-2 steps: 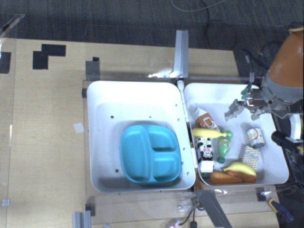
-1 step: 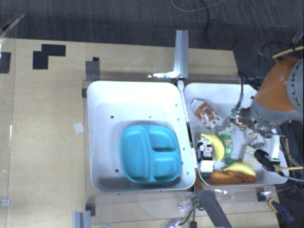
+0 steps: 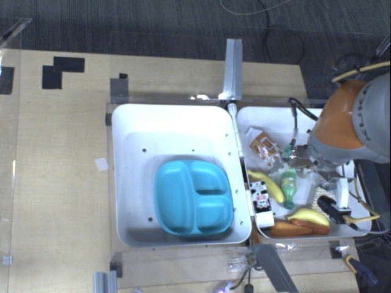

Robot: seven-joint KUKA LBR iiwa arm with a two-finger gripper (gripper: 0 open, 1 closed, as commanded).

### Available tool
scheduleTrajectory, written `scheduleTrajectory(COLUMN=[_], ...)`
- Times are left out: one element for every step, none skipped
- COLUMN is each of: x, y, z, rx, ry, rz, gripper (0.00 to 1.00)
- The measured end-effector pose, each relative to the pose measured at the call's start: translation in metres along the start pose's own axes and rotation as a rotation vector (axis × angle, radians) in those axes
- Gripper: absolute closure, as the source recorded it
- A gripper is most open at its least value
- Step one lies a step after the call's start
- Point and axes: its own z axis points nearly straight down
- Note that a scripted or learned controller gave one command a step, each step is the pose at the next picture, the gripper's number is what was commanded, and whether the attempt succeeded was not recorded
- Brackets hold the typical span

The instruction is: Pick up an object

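Though crowded, bottle (image 3: 288, 187) between bananas (image 3: 270, 187)

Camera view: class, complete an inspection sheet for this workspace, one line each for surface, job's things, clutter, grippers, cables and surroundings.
Surface: pale wooden bench bearing a left bin and a right bin, both white.
Job's things: in the right bin, a snack packet, a first banana by the divider, a green bottle, a black-and-white box, a second banana and an orange-red item along the picture's lower edge of the bin.
Clutter: blue divided plate, alone in the left bin.
Grippers: gripper over the right bin, beside the green bottle.
Cables: black cable looped on the floor.
Surroundings: dark floor; black tape marks on the bench; metal post behind the bins.
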Motion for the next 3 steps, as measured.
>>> scheduleTrajectory(x=[0.003, 0.072, 0.073], y=[0.003, 0.026, 0.028], z=[-0.012, -0.096, -0.106], rx=[-0.006, 0.006, 0.002], ry=[0.004, 0.004, 0.003], rz=[-0.002, -0.058, -0.065], gripper=[1.0, 1.0, 1.0])
